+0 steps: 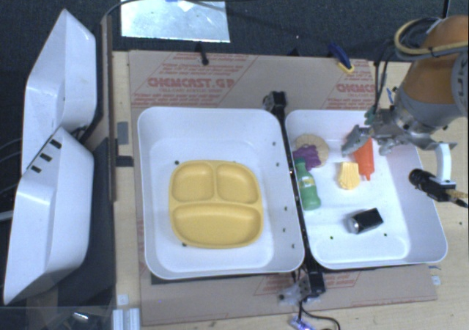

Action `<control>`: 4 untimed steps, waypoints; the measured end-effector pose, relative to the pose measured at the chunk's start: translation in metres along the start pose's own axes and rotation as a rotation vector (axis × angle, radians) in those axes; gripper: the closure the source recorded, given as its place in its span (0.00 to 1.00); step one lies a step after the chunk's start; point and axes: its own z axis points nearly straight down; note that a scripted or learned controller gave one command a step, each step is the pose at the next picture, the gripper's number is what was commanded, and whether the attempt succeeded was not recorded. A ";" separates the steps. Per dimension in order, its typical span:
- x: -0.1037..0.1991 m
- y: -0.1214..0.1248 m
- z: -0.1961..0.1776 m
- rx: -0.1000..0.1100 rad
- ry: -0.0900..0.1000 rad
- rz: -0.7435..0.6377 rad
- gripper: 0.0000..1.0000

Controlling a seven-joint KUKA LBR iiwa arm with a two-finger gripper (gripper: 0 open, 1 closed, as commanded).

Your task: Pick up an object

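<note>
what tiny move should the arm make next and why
Probably a short straight descent. The gripper hovers right at the top end of the orange carrot in the right bin, with the yellow corn close beside it, so any sideways drift risks nudging the corn.

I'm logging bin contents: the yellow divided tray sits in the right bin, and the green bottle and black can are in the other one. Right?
Not quite. The camera view shows the yellow divided tray in the left bin; the green bottle and black can lie in the right bin.
</note>
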 end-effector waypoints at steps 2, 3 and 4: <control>0.053 0.000 -0.099 -0.001 0.000 -0.001 1.00; 0.073 0.006 -0.100 0.000 0.001 -0.002 1.00; 0.122 -0.012 -0.132 -0.003 0.001 -0.004 1.00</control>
